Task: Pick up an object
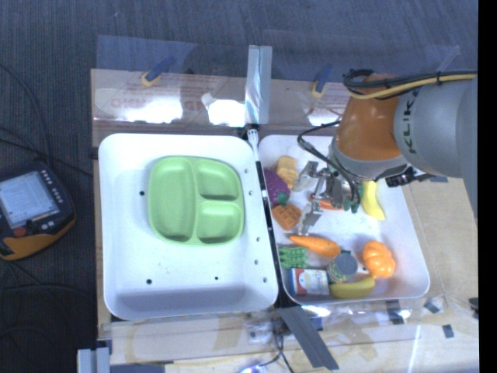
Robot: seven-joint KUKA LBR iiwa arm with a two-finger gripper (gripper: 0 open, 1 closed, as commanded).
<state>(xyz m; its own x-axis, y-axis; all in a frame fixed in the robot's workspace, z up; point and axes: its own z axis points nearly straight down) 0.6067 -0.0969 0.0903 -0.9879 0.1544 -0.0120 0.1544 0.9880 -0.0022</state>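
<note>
I take the carrot (313, 245) as my landmark: it lies in the right bin (411, 243), near the middle of its front half, long axis running roughly left to right with a slight tilt, thick end toward the green leafy top on its left, taper pointing right. Just above it, the gripper (320, 199) hangs over the bin, and I cannot tell whether its fingers are spread or pressed together; nothing clearly sits between them. Up and left of the carrot lies a waffle-like orange piece (286, 216), with a purple item (276, 185) beyond it against the dividing wall. Right of the carrot sits an orange pepper (378, 258); below it a small can (309, 281) and a yellow banana (353, 287) crowd the front rim. Another yellow piece (373, 200) stands up and right of the carrot, beside the gripper. Open floor is tight around the carrot. Far left of it, the left bin (132, 270) holds a green divided tray (196, 199), with bare white floor around it
</note>
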